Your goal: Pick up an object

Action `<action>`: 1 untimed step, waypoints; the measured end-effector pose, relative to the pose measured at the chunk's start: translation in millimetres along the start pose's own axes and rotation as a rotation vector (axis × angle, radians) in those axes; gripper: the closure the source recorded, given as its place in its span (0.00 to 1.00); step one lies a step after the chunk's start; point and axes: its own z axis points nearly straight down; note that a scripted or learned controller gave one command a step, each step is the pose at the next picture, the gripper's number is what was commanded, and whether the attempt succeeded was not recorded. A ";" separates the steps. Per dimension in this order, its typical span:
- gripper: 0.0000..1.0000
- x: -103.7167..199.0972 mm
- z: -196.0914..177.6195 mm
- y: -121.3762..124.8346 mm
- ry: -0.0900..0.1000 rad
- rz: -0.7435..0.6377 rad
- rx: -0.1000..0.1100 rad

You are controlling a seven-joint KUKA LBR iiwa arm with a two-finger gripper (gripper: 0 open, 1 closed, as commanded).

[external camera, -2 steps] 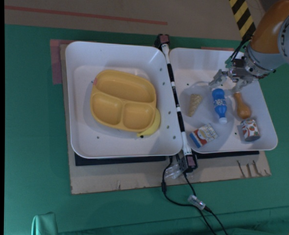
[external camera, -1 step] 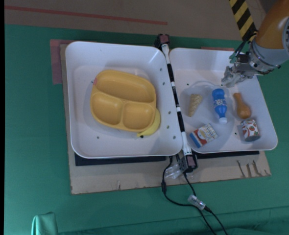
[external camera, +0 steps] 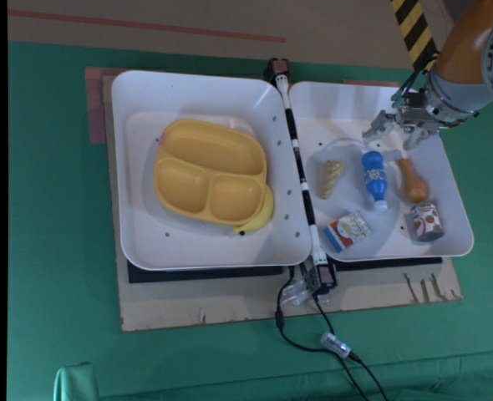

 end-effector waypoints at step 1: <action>0.00 0.0 0.0 0.0 0.000 0.000 0.000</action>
